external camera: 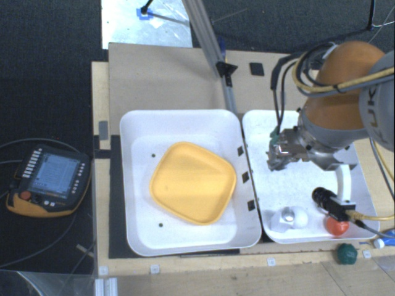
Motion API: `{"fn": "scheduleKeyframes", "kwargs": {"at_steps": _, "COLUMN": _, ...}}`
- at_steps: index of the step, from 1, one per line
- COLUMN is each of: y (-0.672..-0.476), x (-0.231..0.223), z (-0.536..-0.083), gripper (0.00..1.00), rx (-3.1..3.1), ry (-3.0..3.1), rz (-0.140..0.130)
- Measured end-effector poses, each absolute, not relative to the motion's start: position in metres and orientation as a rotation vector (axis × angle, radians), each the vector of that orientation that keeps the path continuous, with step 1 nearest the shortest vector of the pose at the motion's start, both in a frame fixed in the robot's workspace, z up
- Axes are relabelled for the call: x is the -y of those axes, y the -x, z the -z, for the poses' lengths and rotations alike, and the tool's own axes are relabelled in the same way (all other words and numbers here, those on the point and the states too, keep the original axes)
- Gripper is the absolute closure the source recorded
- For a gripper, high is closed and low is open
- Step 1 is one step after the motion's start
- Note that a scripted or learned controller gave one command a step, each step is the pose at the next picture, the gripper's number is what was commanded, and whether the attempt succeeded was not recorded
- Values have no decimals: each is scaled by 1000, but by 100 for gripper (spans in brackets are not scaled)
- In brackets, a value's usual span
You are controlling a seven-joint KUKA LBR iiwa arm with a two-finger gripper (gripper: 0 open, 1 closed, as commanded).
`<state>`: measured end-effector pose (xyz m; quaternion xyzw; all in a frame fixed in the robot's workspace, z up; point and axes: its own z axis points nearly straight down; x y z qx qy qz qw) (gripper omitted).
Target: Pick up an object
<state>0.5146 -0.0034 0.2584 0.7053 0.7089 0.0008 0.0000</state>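
From above, the tabletop (166,73) carries two white bins side by side. In the left bin (133,165) lies a yellow plate (193,182), square with rounded corners, flat on the bottom and a little turned. The grey arm comes in from the right, and its pincer (276,155) hangs over the upper left part of the right bin (271,193). Whether it is spread or pressed together I cannot tell, and I see nothing pinched in it. Near the front wall of the right bin lie a small pale object (290,217) and an orange-red ball (336,227), both well apart from the pincer. A small green thing (347,253) sits on the tabletop just outside that bin.
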Motion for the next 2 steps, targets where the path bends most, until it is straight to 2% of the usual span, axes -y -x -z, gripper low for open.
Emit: {"fn": "scheduleKeyframes", "kwargs": {"at_steps": 2, "y": -505, "x": -92, "z": -229, "gripper": 100, "rx": -2227, "ry": -2217, "rz": 0}}
